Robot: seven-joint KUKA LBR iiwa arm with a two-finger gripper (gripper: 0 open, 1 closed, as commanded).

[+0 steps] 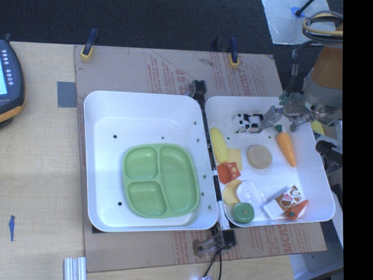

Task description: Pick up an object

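My gripper [285, 119] hangs over the far right part of the right bin [322, 185], fingers spread and open, nothing between them. Just below it lies an orange carrot [287, 147], its green top near the fingertips. A black-and-white cow toy [249, 122] sits just left of the gripper. Nearer the front are a tan round disc [259, 156], a yellow corn cob [218, 143], a red packet [228, 171], a green round lid [243, 213] and a small carton [284, 201].
The left bin [102, 127] holds a green divided plate [160, 179]. A teach pendant [9, 80] lies at the bench's left edge. Clamps [233, 54] grip the cardboard's far edge. Cables [322, 25] loop above the arm.
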